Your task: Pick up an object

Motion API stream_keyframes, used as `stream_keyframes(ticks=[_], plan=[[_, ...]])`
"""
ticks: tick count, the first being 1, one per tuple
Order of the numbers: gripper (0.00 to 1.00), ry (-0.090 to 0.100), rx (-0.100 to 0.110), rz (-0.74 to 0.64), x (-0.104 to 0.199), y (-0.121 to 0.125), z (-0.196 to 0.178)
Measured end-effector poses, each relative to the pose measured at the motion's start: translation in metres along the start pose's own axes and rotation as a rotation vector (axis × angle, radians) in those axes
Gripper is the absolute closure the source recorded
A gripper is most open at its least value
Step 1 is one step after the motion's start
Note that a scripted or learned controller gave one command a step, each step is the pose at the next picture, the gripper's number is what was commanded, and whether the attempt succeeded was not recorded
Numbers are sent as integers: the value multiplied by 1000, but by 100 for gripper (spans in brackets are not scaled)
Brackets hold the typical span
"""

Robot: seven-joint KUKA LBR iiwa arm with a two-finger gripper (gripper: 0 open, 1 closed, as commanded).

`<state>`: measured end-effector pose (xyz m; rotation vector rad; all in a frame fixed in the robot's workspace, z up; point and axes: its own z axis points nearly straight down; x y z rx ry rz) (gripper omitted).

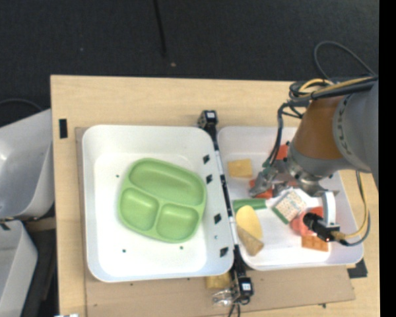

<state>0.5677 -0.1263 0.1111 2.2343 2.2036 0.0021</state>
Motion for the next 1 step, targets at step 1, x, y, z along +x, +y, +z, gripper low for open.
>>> stream_keyframes(ticks=[1], plan=[[100, 2, -7, -23, 75, 27, -96]])
